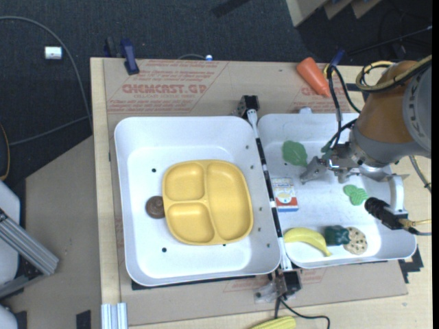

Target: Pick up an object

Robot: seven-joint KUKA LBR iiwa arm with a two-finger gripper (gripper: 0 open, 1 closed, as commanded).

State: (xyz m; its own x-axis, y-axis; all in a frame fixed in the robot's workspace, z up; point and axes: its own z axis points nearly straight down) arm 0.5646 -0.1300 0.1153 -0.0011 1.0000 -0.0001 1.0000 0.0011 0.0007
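Observation:
My gripper hangs low over the right bin, near its middle. A flat green leaf-shaped piece lies just to its upper left. A small white box with red and blue print rests by the bin's left wall, below the gripper. A small green piece lies to the gripper's lower right, under the arm's wrist. Along the bin's near edge sit a yellow banana, a teal piece and a round spotted cookie. Nothing shows in the gripper's grasp.
The left bin holds a yellow three-part plate with a brown disc at its left edge. An orange object and a blue clip lie on the board behind the bins. Cables trail beside the arm.

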